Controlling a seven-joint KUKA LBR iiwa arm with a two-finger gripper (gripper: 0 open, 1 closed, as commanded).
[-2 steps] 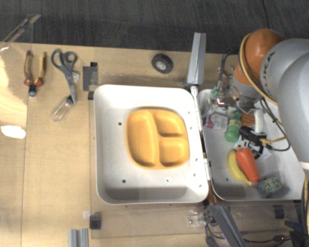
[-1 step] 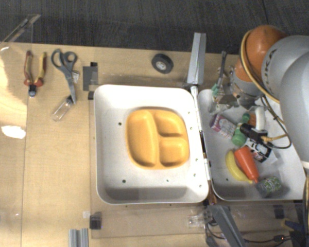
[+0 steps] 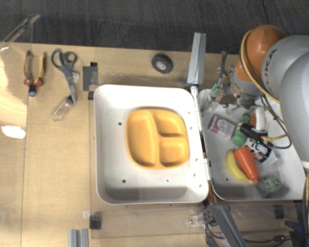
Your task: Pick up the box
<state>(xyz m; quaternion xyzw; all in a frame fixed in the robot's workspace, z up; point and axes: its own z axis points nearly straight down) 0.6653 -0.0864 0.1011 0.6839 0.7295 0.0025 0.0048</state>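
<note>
The grey arm (image 3: 293,86) with its orange band reaches in from the right and bends down over the back of the right shallow white bin (image 3: 288,192). Its claw (image 3: 222,94) hangs low at that bin's far left corner, a tangle of metal and cable — whether it is apart or together I cannot tell, and nothing is seen held in it.

Two white bins sit side by side on the wooden surface (image 3: 41,163). The left bin (image 3: 110,138) carries one yellow moulded tray (image 3: 158,137) with three compartments.

In the right bin lies one small pink-and-white box (image 3: 222,126), flat near the left wall, just in front of the claw. Nearby are one orange carrot (image 3: 246,162), one yellow banana (image 3: 234,168) touching the carrot, one green object (image 3: 240,136) and one grey-green lump (image 3: 269,185).

Outside the bins — one pair of grey scissors (image 3: 67,68), one red-handled pair of pliers (image 3: 34,72), one black tape roll (image 3: 162,63).
</note>
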